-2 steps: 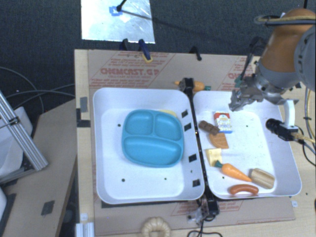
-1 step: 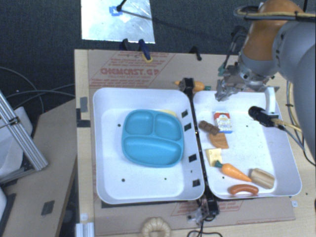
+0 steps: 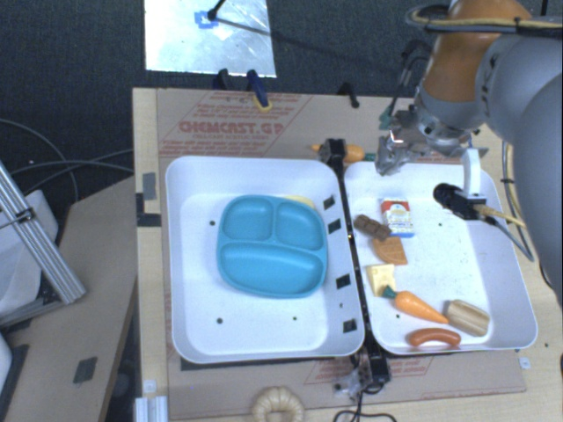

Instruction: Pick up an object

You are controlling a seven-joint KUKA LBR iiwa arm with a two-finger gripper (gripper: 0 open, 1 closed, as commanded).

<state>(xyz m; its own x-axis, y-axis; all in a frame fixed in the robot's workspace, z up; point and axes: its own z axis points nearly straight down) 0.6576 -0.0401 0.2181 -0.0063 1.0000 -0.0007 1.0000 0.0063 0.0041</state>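
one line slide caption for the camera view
End effector above right bin of toy food; blue plate in left bin.

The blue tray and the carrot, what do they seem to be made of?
The blue tray looks like moulded plastic with a smooth, slightly matte finish: one even colour, rounded compartment walls, soft highlights. The carrot is probably a plastic toy: uniform bright orange with a smooth surface, though the view is too coarse to be sure.

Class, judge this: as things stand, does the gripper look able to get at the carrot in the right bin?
Probably yes. The carrot lies uncovered, touching the cheese piece; the gripper hangs at the far rim.
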